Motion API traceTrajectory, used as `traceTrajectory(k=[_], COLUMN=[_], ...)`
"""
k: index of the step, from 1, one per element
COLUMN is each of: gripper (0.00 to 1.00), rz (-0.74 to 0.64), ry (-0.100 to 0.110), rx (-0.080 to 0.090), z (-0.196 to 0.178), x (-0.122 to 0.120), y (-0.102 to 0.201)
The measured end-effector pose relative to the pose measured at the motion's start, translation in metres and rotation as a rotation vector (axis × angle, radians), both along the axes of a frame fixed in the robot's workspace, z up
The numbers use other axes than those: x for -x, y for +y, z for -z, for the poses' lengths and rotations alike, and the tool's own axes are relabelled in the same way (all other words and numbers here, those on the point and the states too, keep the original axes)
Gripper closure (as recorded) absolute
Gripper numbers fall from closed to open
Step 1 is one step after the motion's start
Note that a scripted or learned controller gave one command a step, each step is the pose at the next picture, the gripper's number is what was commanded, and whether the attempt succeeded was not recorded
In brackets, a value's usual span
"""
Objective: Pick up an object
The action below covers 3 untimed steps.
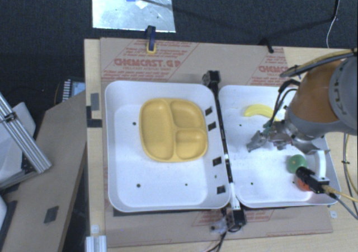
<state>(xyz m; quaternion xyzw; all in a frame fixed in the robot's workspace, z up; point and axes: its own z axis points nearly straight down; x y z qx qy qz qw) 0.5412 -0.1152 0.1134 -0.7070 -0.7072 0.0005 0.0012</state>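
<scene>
Cardboard covers the table (pixel 168 57) under two white bins. Left bin (pixel 120 183) holds a yellow divided tray (pixel 172 129). Right bin (pixel 251 189) holds a banana (pixel 257 111) near its far wall and a green ball (pixel 296 162) beside an orange piece (pixel 302 184) at its right side. Between them the gripper (pixel 258 142) hovers low over bare bin floor, clenched, grasping nothing.

I see the gripper (pixel 258 142) low over the right bin (pixel 246 183) — a banana (pixel 258 111) near it. A yellow divided plate (pixel 172 129) sits in the left bin (pixel 123 178).
</scene>
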Motion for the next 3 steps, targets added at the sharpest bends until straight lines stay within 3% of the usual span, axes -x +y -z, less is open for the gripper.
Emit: traceTrajectory(k=[1,3], gripper=[1.0,1.0], rz=[0.0,-0.004], ry=[-0.005,-0.011], rx=[0.002,0.003], z=[-0.013,-0.124], x=[-0.001,-0.01], y=[-0.001,-0.001])
